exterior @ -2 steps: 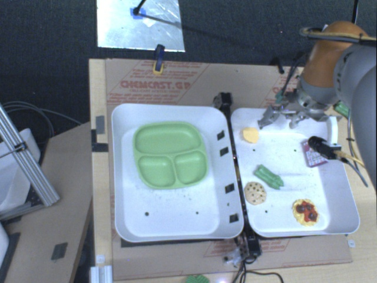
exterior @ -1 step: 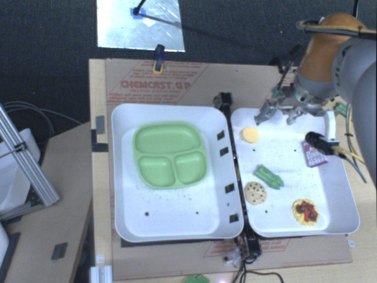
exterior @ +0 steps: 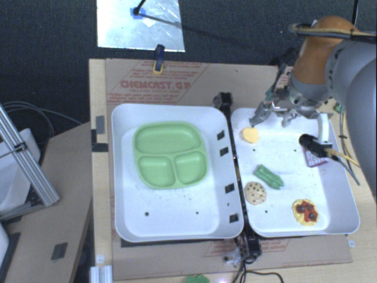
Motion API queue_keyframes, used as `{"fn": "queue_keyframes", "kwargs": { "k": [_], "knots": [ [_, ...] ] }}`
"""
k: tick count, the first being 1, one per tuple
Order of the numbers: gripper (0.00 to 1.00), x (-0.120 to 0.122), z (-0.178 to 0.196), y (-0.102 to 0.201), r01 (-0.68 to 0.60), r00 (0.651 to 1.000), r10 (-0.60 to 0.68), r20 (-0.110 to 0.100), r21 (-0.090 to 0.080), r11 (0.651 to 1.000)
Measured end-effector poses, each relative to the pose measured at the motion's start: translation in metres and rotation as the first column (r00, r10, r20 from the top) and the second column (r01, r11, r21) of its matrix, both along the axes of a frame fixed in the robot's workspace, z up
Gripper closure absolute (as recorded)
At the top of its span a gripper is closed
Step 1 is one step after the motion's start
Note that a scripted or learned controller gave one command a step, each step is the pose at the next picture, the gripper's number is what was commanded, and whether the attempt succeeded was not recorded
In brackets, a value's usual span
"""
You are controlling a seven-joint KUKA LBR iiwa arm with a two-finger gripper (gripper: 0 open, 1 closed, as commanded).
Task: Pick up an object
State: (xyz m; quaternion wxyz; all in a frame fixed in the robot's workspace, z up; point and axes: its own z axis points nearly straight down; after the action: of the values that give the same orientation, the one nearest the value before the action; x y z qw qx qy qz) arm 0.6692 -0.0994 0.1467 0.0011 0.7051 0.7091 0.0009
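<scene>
My gripper (exterior: 270,121) hangs over the far edge of the right bin (exterior: 347,211), open, with nothing between its fingers. A small yellow piece (exterior: 251,135) lies just below and left of the left fingertip (exterior: 254,121), apart from it. Further toward the front lie a green pickle-shaped toy (exterior: 269,177), a speckled cookie (exterior: 255,193) and a small pizza-like piece (exterior: 305,211). A purple item (exterior: 316,159) sits at the bin's right side, partly hidden.
The left bin (exterior: 126,217) holds a light green divided tray (exterior: 171,154). A black divider with clips (exterior: 231,158) runs between the two bins. The arm's grey body (exterior: 353,81) fills the upper right.
</scene>
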Motion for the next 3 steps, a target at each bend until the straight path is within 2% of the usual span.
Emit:
{"fn": "queue_keyframes", "kwargs": {
  "k": [2, 3],
  "knots": [
    [0.0, 0.0, -0.008, 0.014, 0.0, 1.0, 0.0, 0.0, 0.0, 1.0],
    [0.0, 0.0, 0.002, 0.017, 0.0, 1.0, 0.0, 0.001, 0.0, 1.0]
  ]
}}
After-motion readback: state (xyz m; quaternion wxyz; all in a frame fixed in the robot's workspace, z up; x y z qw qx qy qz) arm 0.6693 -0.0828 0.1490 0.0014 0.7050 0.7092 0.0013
